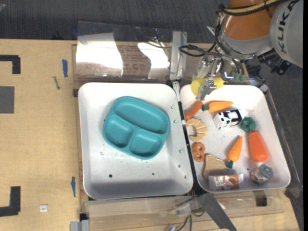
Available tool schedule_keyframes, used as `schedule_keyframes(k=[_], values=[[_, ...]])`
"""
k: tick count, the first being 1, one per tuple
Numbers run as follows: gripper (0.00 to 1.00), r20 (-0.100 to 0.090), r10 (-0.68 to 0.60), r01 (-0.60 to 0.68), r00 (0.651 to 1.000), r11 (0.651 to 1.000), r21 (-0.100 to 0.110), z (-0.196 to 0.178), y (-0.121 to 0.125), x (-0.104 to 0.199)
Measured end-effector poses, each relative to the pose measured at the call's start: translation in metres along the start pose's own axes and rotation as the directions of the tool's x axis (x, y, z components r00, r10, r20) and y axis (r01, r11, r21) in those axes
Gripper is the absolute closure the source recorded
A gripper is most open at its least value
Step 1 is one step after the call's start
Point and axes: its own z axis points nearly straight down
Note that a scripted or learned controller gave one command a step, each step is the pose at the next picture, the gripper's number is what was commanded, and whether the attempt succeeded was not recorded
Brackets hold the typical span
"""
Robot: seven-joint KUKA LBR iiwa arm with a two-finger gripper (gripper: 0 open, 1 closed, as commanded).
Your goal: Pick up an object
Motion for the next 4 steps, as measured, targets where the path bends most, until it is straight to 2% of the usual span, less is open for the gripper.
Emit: schedule_keyframes(k=[1,2,3,4], values=[[1.00,0.001,-0.051,0.051,0.999,0.999,0.001,0.006,0.005,0.008],[1.00,0.003,-0.077,0.077,0.997,0.997,0.000,0.007,0.033,0.075],[1.00,0.006,-0.173,0.173,0.985,0.985,0.000,0.010,0.059,0.025],[1.00,0.001,-0.212,0.212,0.977,0.977,-0.001,0.031,0.093,0.073]])
